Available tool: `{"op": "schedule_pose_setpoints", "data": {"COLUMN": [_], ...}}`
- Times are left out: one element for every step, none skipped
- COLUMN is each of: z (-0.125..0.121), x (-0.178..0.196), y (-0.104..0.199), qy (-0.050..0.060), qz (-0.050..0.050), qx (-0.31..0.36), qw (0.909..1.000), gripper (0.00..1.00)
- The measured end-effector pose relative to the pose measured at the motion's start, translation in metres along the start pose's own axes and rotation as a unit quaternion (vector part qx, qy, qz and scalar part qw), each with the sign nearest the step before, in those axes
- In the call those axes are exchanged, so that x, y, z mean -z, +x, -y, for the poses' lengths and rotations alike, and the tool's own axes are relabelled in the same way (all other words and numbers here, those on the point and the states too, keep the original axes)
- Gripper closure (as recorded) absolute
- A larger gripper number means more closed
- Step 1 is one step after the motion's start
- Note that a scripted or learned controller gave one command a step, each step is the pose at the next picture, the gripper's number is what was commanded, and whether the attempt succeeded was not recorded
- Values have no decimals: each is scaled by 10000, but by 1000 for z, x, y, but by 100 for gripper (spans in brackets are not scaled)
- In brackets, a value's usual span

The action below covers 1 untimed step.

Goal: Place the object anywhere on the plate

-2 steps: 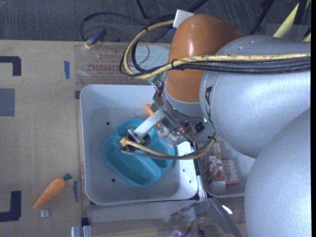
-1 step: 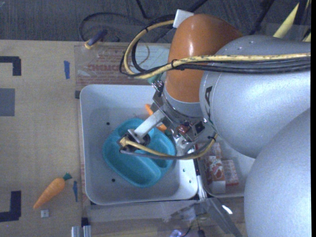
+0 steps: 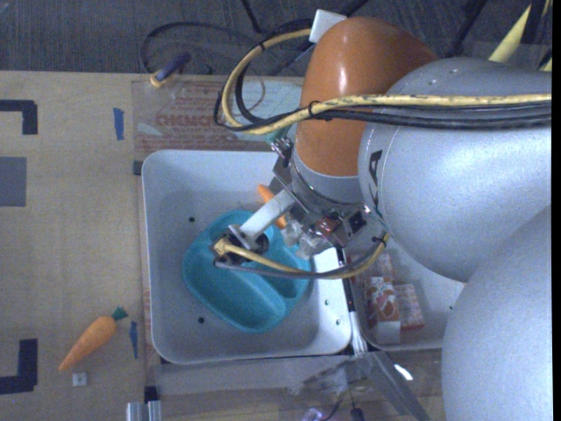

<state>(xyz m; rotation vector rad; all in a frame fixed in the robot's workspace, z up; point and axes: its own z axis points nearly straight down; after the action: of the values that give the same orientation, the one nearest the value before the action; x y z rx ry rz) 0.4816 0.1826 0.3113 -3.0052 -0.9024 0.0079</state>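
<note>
A blue plate (image 3: 241, 288) lies in the left white bin (image 3: 166, 235), toward its front right. My gripper (image 3: 302, 238) hangs over the plate's far right rim, under the orange wrist band. A small orange thing (image 3: 266, 193) pokes out just behind the gripper at the plate's far edge; most of it is hidden, and I cannot tell whether it is held or lying in the bin.
A toy carrot (image 3: 88, 341) lies on the bench outside the left bin, at the front left. A red and white packet (image 3: 392, 303) sits in the right bin (image 3: 421, 340), partly under the arm. The arm covers most of the right bin.
</note>
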Motion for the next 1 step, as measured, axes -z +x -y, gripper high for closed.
{"op": "schedule_pose_setpoints", "data": {"z": [0], "x": [0], "y": [0], "qy": [0], "qz": [1], "qx": [-1], "qw": [10000], "gripper": [0]}}
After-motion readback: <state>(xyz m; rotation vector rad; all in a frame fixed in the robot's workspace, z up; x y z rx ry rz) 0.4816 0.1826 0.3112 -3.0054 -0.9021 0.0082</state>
